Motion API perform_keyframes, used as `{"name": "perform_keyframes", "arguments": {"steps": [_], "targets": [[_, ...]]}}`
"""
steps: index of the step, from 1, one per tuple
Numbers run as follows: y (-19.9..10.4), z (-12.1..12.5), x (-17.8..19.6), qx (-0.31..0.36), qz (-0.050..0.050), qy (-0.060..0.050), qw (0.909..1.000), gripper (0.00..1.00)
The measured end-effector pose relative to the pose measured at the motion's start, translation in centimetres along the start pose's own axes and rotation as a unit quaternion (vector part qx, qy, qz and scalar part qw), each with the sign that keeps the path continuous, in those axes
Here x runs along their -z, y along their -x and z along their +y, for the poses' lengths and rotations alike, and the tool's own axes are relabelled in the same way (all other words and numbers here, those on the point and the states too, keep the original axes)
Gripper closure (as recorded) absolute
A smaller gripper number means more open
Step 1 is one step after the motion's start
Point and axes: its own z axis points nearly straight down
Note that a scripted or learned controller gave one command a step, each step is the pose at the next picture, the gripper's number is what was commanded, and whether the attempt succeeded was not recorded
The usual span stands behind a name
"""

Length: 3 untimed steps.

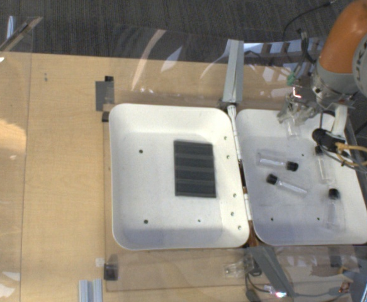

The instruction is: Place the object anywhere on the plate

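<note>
A dark ribbed rectangular plate (194, 168) lies flat in the middle of the left bin (133, 219). Several clear tubes with black caps lie in the right bin (353, 231): one (276, 162) near its middle, a second (288, 184) just below that, and a third (332, 197) towards the right wall. My gripper (294, 113) hangs over the far end of the right bin, above and behind the tubes, well to the right of the plate. I see nothing held in it.
A metal post (233, 71) stands at the back between the two bins. The arm's orange band (347, 36) and a looping cable (344, 150) hang over the right bin's far right corner. Bare wooden bench (45, 168) lies to the left.
</note>
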Motion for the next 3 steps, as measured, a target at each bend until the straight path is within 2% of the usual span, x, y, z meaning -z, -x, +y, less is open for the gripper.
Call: {"name": "perform_keyframes", "arguments": {"steps": [1, 2, 3], "targets": [[-6.1, -4.9, 2.7, 0.364, 0.001, 0.001, 0.9315, 1.00], [-13.0, -2.7, 0.0, 0.267, 0.001, 0.000, 0.9638, 1.00], [-16.3, -8.4, 0.0, 0.131, 0.002, -0.002, 0.9914, 1.00]]}}
